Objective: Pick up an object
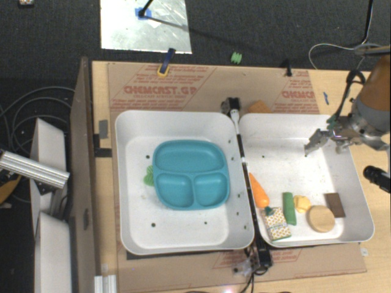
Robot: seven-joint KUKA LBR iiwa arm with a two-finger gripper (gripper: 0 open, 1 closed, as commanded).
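We are looking down at the right bin [342,182] — our gripper [322,138] is hanging over its far side, and we cannot tell its state. The toys are lying toward six o'clock from it: the carrot [259,191], the round cookie [321,218] and the green stick [288,207] — long axis twelve to six.

board [183,87] behind bins: red print, likely "CHEMCAST GP" | repeated at right, partly cut off
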